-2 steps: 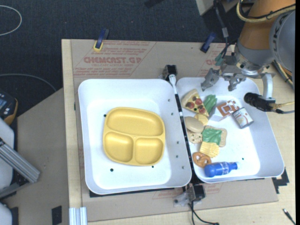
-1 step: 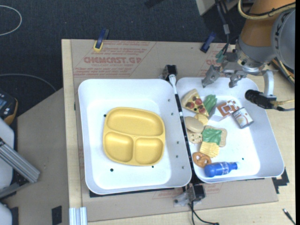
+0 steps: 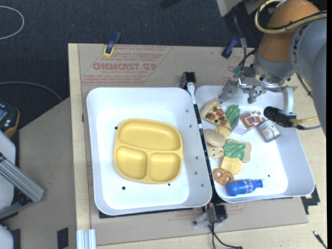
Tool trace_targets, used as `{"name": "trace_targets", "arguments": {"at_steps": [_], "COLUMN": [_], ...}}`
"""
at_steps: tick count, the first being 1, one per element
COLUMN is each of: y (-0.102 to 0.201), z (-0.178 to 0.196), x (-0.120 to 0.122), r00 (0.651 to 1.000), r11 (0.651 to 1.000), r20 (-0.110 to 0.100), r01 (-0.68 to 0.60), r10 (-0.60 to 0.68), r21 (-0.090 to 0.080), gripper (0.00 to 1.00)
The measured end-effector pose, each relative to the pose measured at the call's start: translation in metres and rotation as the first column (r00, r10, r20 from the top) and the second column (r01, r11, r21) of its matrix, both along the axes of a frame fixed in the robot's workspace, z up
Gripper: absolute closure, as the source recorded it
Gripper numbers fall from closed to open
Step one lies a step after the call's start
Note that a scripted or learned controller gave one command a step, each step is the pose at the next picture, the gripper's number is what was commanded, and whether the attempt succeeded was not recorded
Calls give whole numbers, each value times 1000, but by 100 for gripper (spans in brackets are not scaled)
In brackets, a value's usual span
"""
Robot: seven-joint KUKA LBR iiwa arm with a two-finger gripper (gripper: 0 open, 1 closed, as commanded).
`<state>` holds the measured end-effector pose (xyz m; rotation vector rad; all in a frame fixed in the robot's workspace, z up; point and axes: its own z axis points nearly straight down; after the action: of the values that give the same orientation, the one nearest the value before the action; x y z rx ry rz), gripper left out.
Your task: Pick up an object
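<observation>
The pincer (image 3: 243,93) hangs spread and empty over the right bin's (image 3: 295,162) far edge; the toy food (image 3: 228,139) crowds its left side, so a grab may clip neighbours.

A dark grey carpeted floor (image 3: 78,14) is seen around a pale wooden worktop (image 3: 78,139). The worktop is covered at the back by a brown cardboard sheet (image 3: 129,66) printed with red lettering, held by a yellow-and-blue clamp (image 3: 110,44) and a blue clamp (image 3: 231,46). A thin white cable (image 3: 13,22) is looped on the floor at upper left. Even, soft lighting is cast throughout.
</observation>
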<state>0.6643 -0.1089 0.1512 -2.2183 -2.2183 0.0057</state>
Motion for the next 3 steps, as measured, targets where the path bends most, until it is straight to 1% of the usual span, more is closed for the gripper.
{"name": "trace_targets", "arguments": {"at_steps": [1,2,3], "y": [1,1,2], "z": [-60,-60,-47], "x": [5,9,11], "r00": [1000,1000,1000], "r11": [1000,1000,1000], "r20": [6,13,22], "r01": [0,-2,-3], "r10": [0,2,3], "r21": [1,-1,0], "gripper": [0,0,100]}}
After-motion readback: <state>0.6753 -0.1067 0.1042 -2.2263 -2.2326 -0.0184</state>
